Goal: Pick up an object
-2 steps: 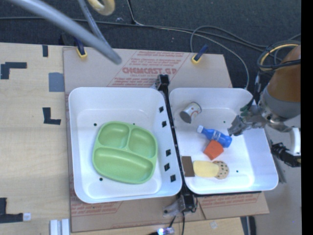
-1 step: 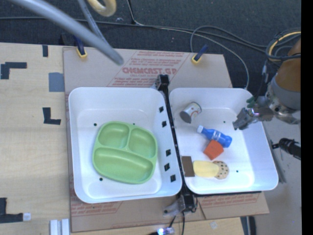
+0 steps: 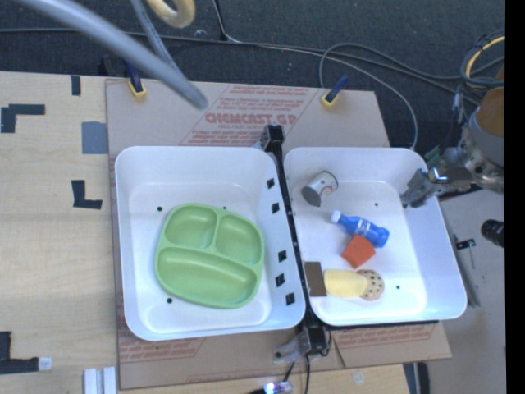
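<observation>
The right bin (image 3: 426,245) holds a small grey cup (image 3: 318,188) lying on its side at the back. A blue bottle (image 3: 361,226) lies in the middle with a red block (image 3: 358,251) just in front of it. At the front are a yellow piece (image 3: 343,283), a speckled cookie (image 3: 372,285) touching it, and a brown slab (image 3: 313,278). My gripper (image 3: 417,190) hangs over the right bin's back right rim, apart from all of these. The arm (image 3: 484,142) reaches in from the right.
A green divided plate (image 3: 211,254) lies in the left bin (image 3: 139,179). A black divider (image 3: 283,220) runs between the bins. Cables (image 3: 369,56) loop behind the bins, and a grey pole (image 3: 107,31) crosses the top left.
</observation>
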Robot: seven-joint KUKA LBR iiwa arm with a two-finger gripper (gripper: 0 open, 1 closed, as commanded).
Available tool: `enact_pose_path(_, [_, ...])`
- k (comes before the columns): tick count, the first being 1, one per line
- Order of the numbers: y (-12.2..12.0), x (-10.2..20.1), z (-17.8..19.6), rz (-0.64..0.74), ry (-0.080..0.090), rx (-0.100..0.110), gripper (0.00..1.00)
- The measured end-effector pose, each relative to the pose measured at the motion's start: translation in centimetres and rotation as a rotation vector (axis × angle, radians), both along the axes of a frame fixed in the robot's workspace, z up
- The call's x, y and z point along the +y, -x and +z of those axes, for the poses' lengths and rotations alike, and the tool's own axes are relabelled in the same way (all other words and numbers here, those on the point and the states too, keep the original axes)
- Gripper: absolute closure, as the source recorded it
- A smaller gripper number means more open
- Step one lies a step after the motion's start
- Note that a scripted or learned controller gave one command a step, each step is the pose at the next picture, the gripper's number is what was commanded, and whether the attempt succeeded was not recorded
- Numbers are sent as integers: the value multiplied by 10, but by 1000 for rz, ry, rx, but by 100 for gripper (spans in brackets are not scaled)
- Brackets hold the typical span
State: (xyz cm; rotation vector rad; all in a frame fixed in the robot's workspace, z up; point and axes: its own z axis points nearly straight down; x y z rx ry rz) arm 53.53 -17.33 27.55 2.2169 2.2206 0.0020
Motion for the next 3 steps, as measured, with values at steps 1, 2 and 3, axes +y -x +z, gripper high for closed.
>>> enact_pose_path(1, [-9,59,-5,5,-3,4,100])
enact_pose_path(2, [-17,114,-17,5,-3,5,100])
enact_pose_path(3, [-25,169,-24,5,-3,5,100])
